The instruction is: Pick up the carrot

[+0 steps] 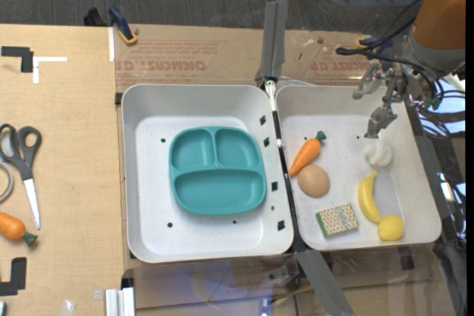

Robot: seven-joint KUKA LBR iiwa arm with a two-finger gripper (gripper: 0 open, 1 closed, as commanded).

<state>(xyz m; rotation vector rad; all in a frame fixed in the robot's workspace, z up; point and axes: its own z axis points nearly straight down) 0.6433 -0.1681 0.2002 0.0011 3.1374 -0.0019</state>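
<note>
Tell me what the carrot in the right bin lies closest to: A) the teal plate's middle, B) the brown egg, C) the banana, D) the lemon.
B: the carrot lies by the right bin's left wall, with the brown egg just below its tip, far nearer than the banana or lemon.

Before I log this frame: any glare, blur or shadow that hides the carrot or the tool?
Camera view: even lighting, soft shadows; the carrot in the right bin is sharp and unshaded. The tool is small and slightly soft against the white floor. Bin walls show mild sheen, no blown-out glare.
</note>
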